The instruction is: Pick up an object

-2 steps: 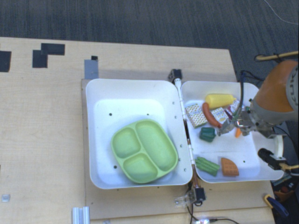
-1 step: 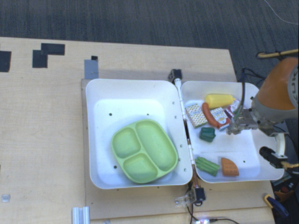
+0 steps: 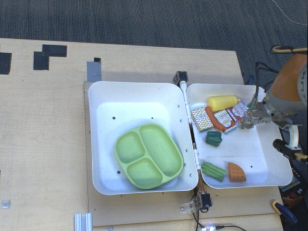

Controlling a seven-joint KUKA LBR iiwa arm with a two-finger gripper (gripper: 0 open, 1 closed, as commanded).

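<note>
The right bin (image 3: 269, 172) holds a yellow block (image 3: 222, 101), an orange-red sausage-shaped toy (image 3: 216, 119), a small patterned packet (image 3: 201, 119), another red and white packet (image 3: 230, 118), a dark green cube (image 3: 213, 138), a green pickle-like piece (image 3: 212, 171) and an orange wedge (image 3: 236, 173). My gripper (image 3: 250, 117) hangs at the right side of this bin, just right of the packets, below the orange band (image 3: 288, 78) of the arm. Nothing can be made out between its fingers.
The left bin (image 3: 103, 129) carries a light green divided plate (image 3: 148, 155). The two bins meet along a middle rim (image 3: 190, 129). Cables and a clip lie at the bench front (image 3: 199, 203). Dark carpet lies beyond the bench.
</note>
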